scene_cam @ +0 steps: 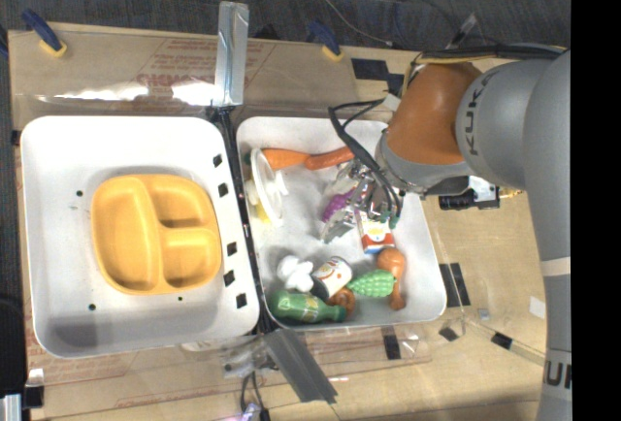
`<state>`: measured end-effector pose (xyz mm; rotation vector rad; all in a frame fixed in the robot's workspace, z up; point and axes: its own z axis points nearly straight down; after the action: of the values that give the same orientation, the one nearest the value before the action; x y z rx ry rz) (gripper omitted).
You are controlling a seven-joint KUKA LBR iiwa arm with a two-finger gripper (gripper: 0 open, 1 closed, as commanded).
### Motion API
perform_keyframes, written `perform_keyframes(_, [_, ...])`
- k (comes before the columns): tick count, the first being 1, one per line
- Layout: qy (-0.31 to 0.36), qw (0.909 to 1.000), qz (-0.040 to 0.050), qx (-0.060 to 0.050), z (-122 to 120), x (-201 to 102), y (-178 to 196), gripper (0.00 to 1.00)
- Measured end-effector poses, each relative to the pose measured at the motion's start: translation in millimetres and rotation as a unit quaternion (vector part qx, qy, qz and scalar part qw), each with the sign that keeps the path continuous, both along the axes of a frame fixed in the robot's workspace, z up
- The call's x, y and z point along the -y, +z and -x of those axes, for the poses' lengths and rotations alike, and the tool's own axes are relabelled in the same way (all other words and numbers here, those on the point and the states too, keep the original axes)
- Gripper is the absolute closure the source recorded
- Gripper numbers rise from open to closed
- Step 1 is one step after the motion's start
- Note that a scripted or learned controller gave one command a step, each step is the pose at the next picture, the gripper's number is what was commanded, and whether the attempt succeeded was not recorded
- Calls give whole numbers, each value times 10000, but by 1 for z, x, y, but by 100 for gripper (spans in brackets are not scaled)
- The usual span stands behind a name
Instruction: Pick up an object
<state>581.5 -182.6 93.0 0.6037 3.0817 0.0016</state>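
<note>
Arm reaches in from the right over the right bin [419,215], orange band above the wrist; gripper [351,201] sits low in the bin's middle, right at a small purple object [336,207] — cannot tell how the fingers are set, too much clutter, nor whether anything sits between them. Right bin also has an orange carrot-like toy [301,158] near the far wall, white cup [266,194] by the left wall, green bottle [307,308] along the near wall, green bumpy toy [373,285], white figure [294,271]. Left bin [49,215] holds a yellow divided tray [155,233] — both bins side by side on the desk [126,60].
</note>
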Motion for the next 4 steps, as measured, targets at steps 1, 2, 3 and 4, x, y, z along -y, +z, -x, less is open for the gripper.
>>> perform_keyframes(1, [1120,9937,-2,16,46,13,0,0])
perform_keyframes(2, [744,9972,19,29,60,-6,0,0])
perform_keyframes(3, [-601,9982,3,-3,97,-41,-1,0])
perform_keyframes(4, [597,9982,7,2,43,-19,-1,0])
